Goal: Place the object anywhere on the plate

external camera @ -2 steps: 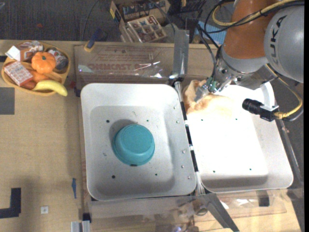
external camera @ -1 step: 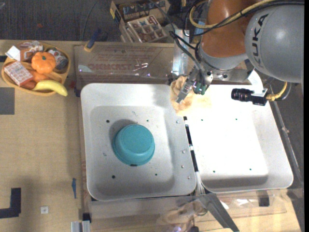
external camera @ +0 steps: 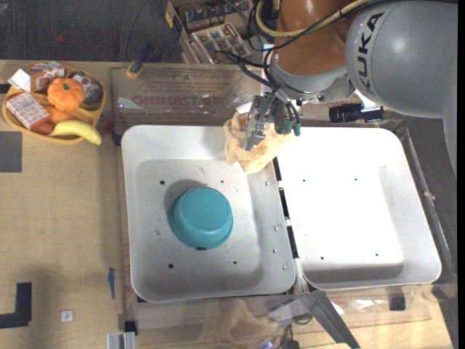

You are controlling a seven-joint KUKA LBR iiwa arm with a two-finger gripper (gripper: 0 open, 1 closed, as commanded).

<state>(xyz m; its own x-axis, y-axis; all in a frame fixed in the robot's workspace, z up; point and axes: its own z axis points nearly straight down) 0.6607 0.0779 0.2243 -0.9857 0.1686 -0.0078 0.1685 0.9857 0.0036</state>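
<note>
1. The object (external camera: pixel 251 150) is a floppy, pale tan thing, looks like a crumpled cloth or soft bag. It sits at the top right corner of the left bin (external camera: pixel 145 267), draped up over the rim and across the seam between the two bins.
2. The gripper (external camera: pixel 256 131) is right on top of it, fingers pointing down into the upper part of the bundle. From my feed they look pinched on the fabric, with the cloth bunched around them, so I'm calling it clamped on the object.
3. The plate (external camera: pixel 202 217) is teal and round, sitting around the middle of the left bin's floor. It's well apart from the object, down and to the left of it.
4. The right bin (external camera: pixel 349 195) has just the arm's wrist hanging over its top left corner.
5. Off to the far left on the bench there's a basket (external camera: pixel 14 115) with an orange pumpkin (external camera: pixel 65 94), a banana (external camera: pixel 76 130) and some small boxes.
</note>
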